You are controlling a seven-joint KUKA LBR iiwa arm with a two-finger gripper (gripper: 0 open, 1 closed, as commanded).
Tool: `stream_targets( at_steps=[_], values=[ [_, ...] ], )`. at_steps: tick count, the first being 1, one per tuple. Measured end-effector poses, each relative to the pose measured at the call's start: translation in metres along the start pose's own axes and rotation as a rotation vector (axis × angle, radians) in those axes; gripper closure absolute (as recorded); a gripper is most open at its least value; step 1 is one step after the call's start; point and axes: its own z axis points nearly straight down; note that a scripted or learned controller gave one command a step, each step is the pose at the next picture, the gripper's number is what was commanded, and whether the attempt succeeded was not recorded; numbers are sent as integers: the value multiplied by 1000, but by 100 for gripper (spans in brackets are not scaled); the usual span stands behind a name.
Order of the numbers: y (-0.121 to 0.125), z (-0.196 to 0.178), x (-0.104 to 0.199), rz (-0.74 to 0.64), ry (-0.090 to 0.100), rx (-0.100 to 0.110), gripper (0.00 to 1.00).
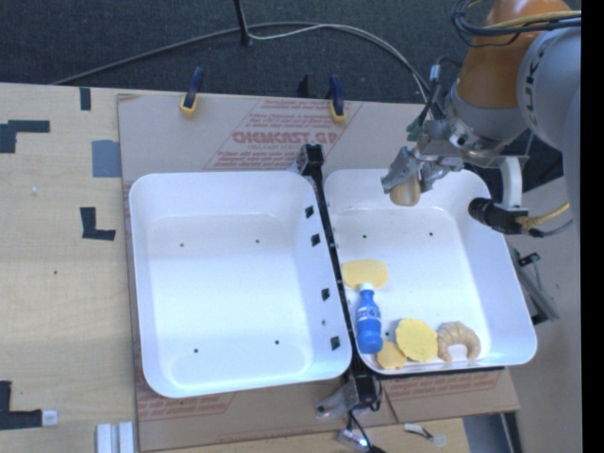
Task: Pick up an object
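Observation:
My gripper [408, 183] hangs over the back left part of the right bin [491, 253]. A small tan rounded object [406, 194] sits between its fingertips, so it is shut on it. On the bin floor lie a flat yellow disc [364, 274] and a blue bottle with a white cap [367, 321]. At the front edge are a yellow chip-like piece [415, 340], a smaller orange-yellow piece [390, 355] and a tan croissant [458, 341].
The left bin [151, 253] stands beside the right one, with a black divider clip strip [326, 253] between them. Two clamps [192, 94] hold the cardboard sheet at the back. Cables run behind the arm.

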Motion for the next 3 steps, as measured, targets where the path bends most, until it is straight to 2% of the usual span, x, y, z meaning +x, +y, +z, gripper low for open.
stream_targets(
  at_steps=[2, 3],
  values=[
    [26, 16, 98, 0, 0, 0, 100],
    [20, 13, 159, -1, 0, 0, 100]
  ],
)
